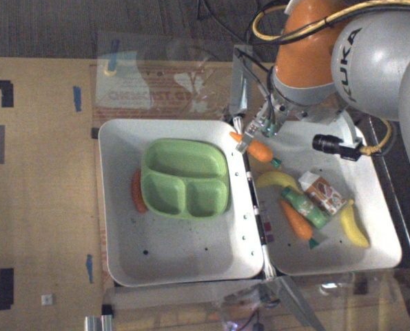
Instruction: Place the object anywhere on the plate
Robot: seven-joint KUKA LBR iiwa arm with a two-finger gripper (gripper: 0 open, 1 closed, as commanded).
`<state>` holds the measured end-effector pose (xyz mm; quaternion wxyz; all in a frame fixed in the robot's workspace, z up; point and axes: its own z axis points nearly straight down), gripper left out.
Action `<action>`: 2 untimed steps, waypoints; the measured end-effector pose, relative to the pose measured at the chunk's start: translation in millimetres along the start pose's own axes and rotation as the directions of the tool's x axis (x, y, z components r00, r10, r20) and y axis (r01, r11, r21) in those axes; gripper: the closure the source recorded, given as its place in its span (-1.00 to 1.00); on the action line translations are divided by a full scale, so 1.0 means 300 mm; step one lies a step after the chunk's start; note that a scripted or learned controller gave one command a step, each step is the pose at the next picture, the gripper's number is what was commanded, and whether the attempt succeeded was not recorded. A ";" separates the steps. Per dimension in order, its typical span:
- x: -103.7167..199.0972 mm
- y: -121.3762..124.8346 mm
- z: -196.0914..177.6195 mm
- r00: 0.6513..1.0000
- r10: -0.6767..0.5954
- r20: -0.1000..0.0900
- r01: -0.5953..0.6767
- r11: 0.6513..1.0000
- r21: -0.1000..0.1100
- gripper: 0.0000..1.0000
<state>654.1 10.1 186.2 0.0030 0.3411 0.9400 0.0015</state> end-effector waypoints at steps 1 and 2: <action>0.246 0.161 0.000 0.958 -0.288 -0.004 0.288 0.958 0.000 1.00; 0.244 0.159 0.000 0.958 -0.287 -0.004 0.287 0.958 0.000 -1.00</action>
